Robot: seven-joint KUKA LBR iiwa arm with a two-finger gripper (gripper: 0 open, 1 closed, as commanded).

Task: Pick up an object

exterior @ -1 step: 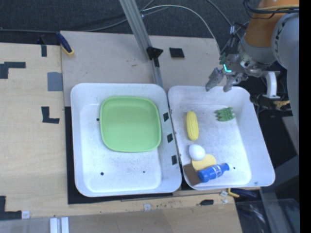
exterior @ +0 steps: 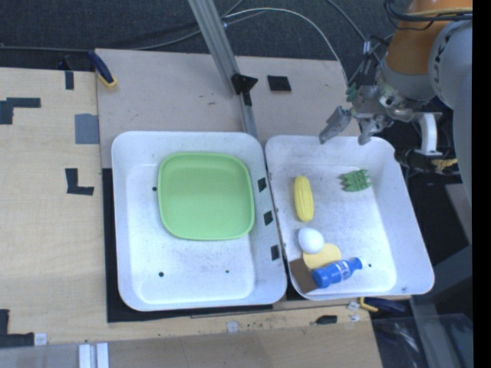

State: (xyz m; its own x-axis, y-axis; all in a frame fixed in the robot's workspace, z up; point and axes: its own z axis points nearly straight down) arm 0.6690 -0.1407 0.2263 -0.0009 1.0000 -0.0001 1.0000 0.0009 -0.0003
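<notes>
The gripper point(exterior: 349, 127) hangs above the far edge of the right bin point(exterior: 399, 228), and its two fingers stand apart, with nothing between them and nothing touching them. One finger point(exterior: 331, 126) points to the left and down, the other one point(exterior: 364, 133) is shorter in this view, and the gap between them looks wide enough for a small object. To do this step well, I think the arm should first choose one object that lies free, then come over it and go down straight, so that the fingers pass on both sides of it and do not push it away. The nearest thing is the small green toy point(exterior: 354, 180), which lies just below the gripper near the far right part of the bin, apart from the others. The yellow corn cob point(exterior: 304, 198) lies more to the left, close to the wall between the bins; it is long, so the fingers should close across its narrow side. Nearer the front, a white egg point(exterior: 311, 240), a yellow piece point(exterior: 324, 255) and a blue bottle point(exterior: 336, 272) lie close together, so a grasp there is more risky. In the left bin point(exterior: 130, 228) there is a green plate point(exterior: 205, 195), flat and difficult to take.
</notes>
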